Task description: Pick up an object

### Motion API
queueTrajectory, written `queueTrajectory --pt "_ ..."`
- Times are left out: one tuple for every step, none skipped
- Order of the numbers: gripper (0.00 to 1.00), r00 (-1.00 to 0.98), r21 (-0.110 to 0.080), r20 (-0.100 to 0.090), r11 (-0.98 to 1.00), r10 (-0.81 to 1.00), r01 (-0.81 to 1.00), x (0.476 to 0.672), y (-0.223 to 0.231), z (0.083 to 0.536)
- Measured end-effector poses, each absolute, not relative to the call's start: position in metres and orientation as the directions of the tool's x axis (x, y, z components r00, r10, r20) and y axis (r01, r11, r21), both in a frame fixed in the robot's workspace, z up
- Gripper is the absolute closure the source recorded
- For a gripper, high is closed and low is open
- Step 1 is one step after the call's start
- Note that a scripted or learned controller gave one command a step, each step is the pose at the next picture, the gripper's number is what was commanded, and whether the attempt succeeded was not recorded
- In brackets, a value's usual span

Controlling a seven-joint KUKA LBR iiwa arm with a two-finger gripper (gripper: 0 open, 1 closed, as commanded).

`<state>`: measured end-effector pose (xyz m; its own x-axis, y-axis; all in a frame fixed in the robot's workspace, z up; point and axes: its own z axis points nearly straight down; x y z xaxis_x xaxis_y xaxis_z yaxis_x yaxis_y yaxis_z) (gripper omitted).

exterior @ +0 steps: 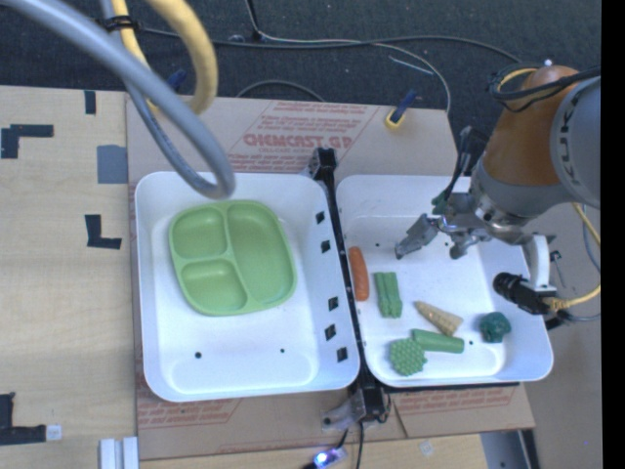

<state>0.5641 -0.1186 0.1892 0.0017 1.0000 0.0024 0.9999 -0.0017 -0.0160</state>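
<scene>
**Gripper poised above the right bin, nothing held**

Toy food is seen scattered over the lower part of the right bin. An orange carrot lies along the bin's left wall, with a green ridged piece just beside it. Further right a pale cone-shaped piece is found, and below it a long green piece touching a round, bumpy green piece. A dark green broccoli-like piece is set near the right wall, apart from the rest.

The gripper is held over the upper middle of this bin, reached in from the right by the grey arm with its orange band. Its two fingers are seen spread apart, one pointing left and down, the other shorter and nearer the wrist. Nothing is caught between them, and all the pieces lie well below the fingertips. Whether the fingertips touch the bin floor cannot be judged from this slant.

In the left bin a green divided plate is laid in the upper half. Both bins are carried side by side on the counter, over a sheet of printed cardboard. A grey hose and a yellow hose are seen crossing above the left bin.
</scene>
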Motion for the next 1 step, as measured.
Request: queueTrajectory --pt "0.0 -0.002 -0.003 0.001 0.002 1.0 1.0 0.5673 -0.1183 0.1968"
